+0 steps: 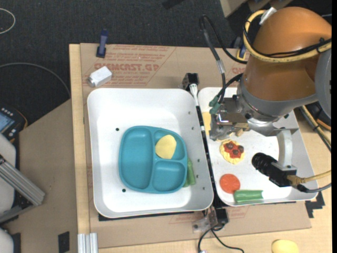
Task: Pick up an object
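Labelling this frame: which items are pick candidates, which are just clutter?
Candidates:
yellow piece on the blue divided plate
pizza toy
red disc
green piece
gripper above the right bin

Clutter:
white block
blue clip

Open floor around teal tray [138,162], right bin [284,190] crowded

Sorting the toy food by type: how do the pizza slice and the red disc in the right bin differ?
The pizza is pale yellow with red and dark toppings; the red disc is plain red. The pizza lies farther up the bin, near the arm's wrist; the disc lies lower, touching the green piece. Both are small, roundish and lie flat in the right bin.
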Motion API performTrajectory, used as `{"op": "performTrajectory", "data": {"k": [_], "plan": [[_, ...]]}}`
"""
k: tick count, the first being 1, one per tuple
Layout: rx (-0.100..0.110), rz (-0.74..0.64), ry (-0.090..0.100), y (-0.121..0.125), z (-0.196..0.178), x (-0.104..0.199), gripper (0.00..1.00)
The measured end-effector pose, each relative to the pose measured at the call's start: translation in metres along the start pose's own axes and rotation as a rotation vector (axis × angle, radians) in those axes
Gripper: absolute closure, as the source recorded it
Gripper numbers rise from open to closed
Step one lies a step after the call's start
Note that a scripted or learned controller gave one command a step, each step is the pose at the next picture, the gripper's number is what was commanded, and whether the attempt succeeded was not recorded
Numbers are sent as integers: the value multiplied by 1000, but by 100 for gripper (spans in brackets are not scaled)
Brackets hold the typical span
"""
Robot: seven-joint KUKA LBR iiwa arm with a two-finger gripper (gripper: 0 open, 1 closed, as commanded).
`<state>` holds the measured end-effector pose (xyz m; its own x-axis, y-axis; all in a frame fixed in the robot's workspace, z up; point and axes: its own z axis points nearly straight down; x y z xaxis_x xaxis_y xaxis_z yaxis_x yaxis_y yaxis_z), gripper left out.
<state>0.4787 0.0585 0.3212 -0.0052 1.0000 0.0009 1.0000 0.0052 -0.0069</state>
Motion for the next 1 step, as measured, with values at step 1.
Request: {"op": "performTrajectory", "data": {"k": [1], "plan": [[-21,-1,3,1,-102,41,100]]}}
